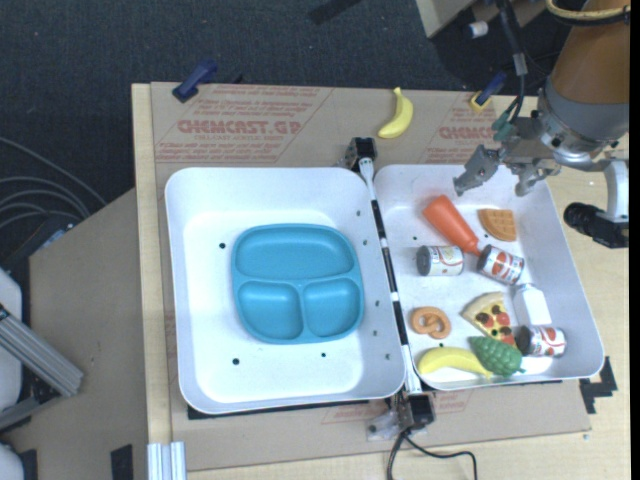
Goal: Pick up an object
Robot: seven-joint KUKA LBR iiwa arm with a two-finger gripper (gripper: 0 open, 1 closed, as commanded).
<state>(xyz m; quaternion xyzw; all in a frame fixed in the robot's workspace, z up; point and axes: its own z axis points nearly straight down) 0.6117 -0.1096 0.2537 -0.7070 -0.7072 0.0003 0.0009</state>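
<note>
My gripper (pixel 505 174) hangs open over the far part of the right bin (pixel 575 278), with nothing between its fingers (pixel 475 173). Just below it lies an orange carrot (pixel 451 223), and a toast-like biscuit (pixel 498 223) rests to the carrot's right. Further toward the front are a small grey can (pixel 440 260), a red can (pixel 500 264), a pretzel (pixel 430 321), a pizza slice (pixel 490 315), a banana (pixel 452 363), a green leafy piece (pixel 496 355), a white bottle (pixel 532 303) and another red can (pixel 545 341).
The left bin (pixel 200 208) holds a blue divided plate (pixel 296 281). A yellow banana (pixel 397 116) lies on the cardboard behind the bins, outside them. A blue clip (pixel 193 81) sits at the bench's far left edge.
</note>
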